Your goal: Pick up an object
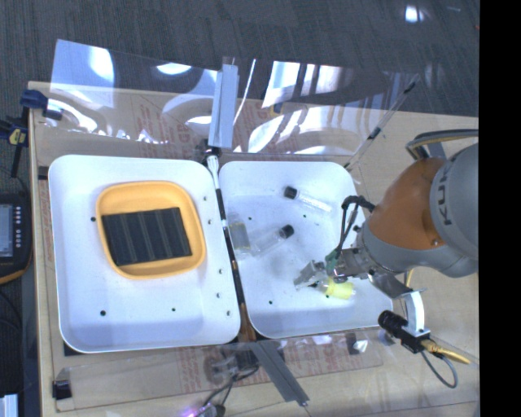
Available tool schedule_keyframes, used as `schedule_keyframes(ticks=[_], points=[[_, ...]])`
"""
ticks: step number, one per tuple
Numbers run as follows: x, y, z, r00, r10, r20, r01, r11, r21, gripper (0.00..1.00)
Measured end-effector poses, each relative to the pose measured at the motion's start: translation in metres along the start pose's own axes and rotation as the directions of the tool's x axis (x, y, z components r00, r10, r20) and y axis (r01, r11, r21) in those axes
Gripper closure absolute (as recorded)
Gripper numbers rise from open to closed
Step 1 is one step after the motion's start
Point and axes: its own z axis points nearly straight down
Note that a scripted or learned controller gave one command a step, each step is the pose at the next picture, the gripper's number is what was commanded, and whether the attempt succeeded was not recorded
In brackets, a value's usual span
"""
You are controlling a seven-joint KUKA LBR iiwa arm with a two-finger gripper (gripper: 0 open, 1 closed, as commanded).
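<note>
Wooden bench (456, 326) on dark grey carpet (122, 24)

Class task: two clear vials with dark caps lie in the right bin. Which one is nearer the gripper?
The vial near the bin's middle, cap pointing right. It lies closer to the gripper than the other vial, which sits farther up toward the back wall.

From my remote station I can read one marking: large dark letters on the grey arm casing (457, 199) at the right, where "KU" shows before the frame edge cuts the word off. The handheld pendant screen (10, 230) at the left edge carries display content too small for me to read. I find no legible label on either white bin (73, 175) or on their contents
</note>
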Motion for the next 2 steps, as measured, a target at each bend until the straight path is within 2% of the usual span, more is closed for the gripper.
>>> schedule_keyframes(ticks=[1,2], points=[[-0.006,0.079,0.041,0.999,-0.04,0.001,0.04,0.999,-0.003,0.0],[-0.013,0.156,0.034,0.994,-0.108,0.003,0.108,0.994,-0.006,0.0]])
